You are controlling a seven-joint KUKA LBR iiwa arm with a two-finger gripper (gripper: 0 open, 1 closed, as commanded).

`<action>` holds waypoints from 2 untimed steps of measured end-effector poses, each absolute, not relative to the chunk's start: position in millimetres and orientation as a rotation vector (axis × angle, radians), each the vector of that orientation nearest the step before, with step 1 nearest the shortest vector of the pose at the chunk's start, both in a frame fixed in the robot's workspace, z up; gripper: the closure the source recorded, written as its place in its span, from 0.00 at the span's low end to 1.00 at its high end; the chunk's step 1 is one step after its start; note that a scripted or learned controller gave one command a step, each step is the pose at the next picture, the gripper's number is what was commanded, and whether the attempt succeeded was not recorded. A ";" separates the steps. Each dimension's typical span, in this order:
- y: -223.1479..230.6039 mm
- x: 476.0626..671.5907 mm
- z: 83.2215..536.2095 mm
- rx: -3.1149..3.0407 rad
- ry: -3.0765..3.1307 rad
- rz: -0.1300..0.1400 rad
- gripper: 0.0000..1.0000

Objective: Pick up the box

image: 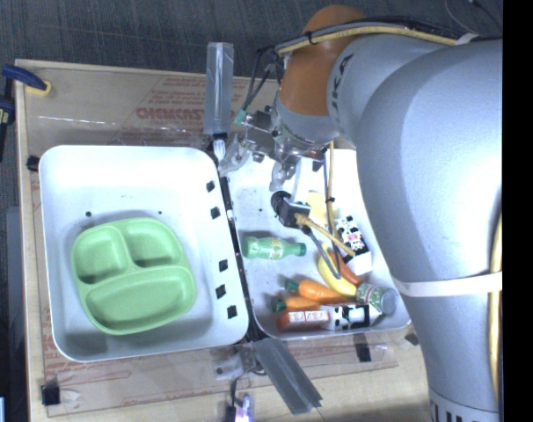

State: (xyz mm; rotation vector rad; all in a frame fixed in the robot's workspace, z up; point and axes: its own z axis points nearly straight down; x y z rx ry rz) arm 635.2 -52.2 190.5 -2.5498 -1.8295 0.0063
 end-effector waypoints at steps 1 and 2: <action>-92.2 599.8 186.4 -2.808 -1.397 0.013 0.00; -121.4 541.5 89.0 -2.889 -1.221 0.009 0.00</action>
